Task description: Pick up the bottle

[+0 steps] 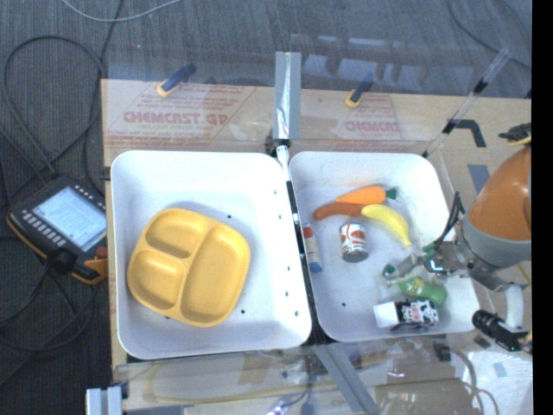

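Note:
A small bottle with a white cap and a black-and-white label lies on its side near the front right corner of the right bin. Just behind it lies a green object, partly hidden under the gripper. My gripper hangs low over the right side of that bin, right above the green object and a little behind the bottle. The grey wrist and the orange band reach in from the right.
The right bin also holds an orange carrot, a yellow banana, a small red-and-white can and a thin tube along its left wall. A yellow divided tray lies in the left bin.

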Tool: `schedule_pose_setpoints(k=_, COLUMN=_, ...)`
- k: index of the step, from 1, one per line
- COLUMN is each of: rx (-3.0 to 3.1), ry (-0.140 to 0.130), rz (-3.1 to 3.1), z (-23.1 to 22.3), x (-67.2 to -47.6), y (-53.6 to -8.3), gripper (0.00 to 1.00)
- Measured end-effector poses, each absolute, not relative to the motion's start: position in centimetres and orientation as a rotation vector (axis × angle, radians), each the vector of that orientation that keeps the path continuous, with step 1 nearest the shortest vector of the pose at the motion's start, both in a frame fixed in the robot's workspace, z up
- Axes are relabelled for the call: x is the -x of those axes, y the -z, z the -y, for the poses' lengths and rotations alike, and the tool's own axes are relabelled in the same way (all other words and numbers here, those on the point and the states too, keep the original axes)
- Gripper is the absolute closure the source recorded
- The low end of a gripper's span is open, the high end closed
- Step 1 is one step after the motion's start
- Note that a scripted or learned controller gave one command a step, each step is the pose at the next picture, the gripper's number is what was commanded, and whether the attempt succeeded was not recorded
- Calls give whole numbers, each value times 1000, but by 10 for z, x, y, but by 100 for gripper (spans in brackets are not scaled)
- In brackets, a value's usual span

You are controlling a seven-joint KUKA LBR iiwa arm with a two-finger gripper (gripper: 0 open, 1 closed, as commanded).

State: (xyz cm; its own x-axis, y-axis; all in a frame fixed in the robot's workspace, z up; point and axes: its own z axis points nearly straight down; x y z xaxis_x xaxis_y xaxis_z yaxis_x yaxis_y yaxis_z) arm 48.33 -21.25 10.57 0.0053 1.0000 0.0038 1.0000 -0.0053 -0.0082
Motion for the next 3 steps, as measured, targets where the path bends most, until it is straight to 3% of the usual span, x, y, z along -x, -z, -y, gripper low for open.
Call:
schedule_pose_setpoints(k=1, rx=2415, ry=2, rz=2035, z=160, x=-486, y=-90, gripper=0)
schedule_pose_setpoints(k=2, rx=2411, ry=0, rz=2030, z=159, x=-486, y=-96, gripper=100)
schedule_pose_setpoints(k=3, rx=2610, ry=-16, rz=1741, z=115, x=-482, y=-194, gripper=100)
